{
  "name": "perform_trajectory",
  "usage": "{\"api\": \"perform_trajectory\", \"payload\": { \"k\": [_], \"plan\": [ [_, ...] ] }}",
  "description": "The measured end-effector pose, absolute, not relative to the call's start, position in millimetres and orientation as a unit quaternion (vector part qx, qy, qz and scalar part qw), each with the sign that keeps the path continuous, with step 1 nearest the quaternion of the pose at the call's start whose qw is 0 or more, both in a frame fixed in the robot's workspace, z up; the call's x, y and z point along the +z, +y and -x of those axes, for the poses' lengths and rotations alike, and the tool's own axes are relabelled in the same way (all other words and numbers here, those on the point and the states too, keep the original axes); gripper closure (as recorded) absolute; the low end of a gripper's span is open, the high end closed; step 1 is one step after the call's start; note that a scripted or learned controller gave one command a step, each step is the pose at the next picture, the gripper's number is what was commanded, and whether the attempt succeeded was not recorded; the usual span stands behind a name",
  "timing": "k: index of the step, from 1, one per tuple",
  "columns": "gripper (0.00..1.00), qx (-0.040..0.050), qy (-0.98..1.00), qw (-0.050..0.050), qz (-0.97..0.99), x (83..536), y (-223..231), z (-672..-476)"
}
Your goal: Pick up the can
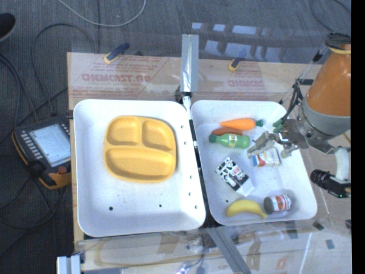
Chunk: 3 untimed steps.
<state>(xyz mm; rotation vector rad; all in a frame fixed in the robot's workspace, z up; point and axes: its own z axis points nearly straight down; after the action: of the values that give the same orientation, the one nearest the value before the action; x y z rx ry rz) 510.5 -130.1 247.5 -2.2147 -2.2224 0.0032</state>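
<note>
**Can lying in the right bin, jaws hanging apart from it**

Can (278, 203) is lying on its side near the 5 o'clock corner of the right bin (296, 110), its red-and-white label facing up and its silver end pointing toward 3 o'clock. A banana (246, 209) is resting just beside it, on the 9 o'clock side, along the bin's near wall.

The gripper (261, 146) is reaching in from 3 o'clock and hovering over the middle of the right bin, well apart from the can, which is sitting toward 5 o'clock from it. The jaws are standing slightly parted with nothing visible between them (a small red, white and blue packet (267, 158) is lying directly under them, though contact is unclear).

Toward 10 o'clock from the gripper, a carrot (238, 124) and a green bottle (230, 139) are lying side by side near the bin's far wall. A black-and-white carton (232, 174) is sitting tilted near the bin's centre.

The left bin (91, 204) is holding a yellow divided tray (140, 148). Both bins are sitting side by side on the surface (85, 84).
</note>
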Motion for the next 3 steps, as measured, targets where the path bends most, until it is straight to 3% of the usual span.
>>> {"api": "perform_trajectory", "payload": {
  "k": [1, 2, 3],
  "plan": [
    [0.00, 0.0008, -0.759, 0.001, 0.651, 168, -174, -569.2],
    [0.00, -0.0025, -0.744, 0.000, 0.668, 95, -213, -550.7],
    [1.00, -0.0020, -0.744, 0.000, 0.668, 103, -214, -550.9]
  ]
}}
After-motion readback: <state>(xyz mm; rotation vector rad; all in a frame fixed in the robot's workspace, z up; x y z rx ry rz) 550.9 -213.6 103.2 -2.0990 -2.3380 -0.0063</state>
